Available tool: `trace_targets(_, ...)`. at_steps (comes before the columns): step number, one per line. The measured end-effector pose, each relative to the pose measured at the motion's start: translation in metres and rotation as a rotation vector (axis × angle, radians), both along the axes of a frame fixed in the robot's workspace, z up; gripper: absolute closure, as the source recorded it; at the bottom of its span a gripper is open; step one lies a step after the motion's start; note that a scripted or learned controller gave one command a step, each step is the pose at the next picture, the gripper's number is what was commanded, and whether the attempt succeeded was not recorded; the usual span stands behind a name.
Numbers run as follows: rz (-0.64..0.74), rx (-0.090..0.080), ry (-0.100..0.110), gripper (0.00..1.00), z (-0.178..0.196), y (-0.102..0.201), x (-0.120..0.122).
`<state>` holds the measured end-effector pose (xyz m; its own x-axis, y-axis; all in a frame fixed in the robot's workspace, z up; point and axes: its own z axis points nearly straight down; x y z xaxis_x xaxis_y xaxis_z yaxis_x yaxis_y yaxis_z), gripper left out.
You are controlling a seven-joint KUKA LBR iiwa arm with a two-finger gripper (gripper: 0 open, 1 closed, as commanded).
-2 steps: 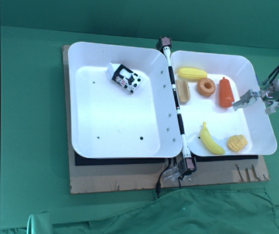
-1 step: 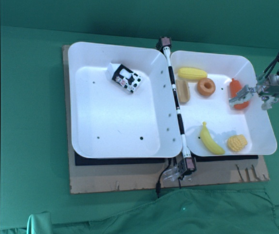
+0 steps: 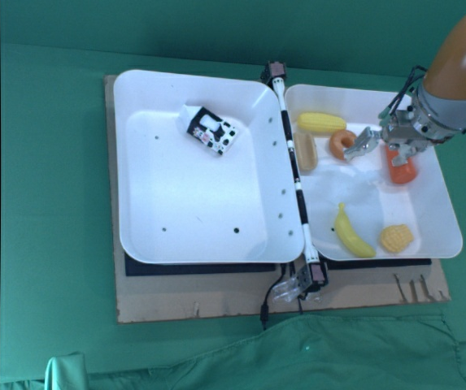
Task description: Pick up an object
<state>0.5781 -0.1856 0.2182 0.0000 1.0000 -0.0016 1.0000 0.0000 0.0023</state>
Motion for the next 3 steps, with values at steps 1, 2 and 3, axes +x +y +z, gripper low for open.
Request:
trace_targets(1,-0.002,-0.004,-0.011,0.00,0.076,-0.002,0.022)
trace_targets(2,-0.008,0.006,0.016,0.00,-0.011,0.026,-0.091)
trace_targets(3,-0.007,-0.003,-0.006,1.00,0.006,0.023,-0.084)
